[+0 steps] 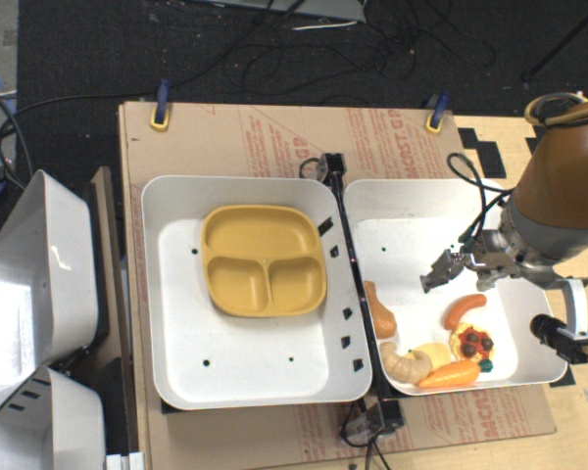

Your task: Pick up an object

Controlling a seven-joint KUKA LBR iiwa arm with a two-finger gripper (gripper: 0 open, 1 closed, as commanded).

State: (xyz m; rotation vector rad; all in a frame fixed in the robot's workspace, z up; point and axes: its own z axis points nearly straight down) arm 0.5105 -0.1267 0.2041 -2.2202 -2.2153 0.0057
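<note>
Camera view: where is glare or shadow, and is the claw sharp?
In the camera view, glare falls on the white container at left; the floor above the bench is dark; the claw over the right bin looks slightly soft.

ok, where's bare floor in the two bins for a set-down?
Left white bin: a strip below the yellow divided plate. Right white bin: the far half, behind the gripper. Crowded: its near corner, with the toy food pile.

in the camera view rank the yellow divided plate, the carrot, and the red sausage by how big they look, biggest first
1. Yellow divided plate, by far the largest.
2. Carrot at the right bin's near edge.
3. Red sausage, slightly shorter than the carrot; the two look close, so that order is unsure.
</note>
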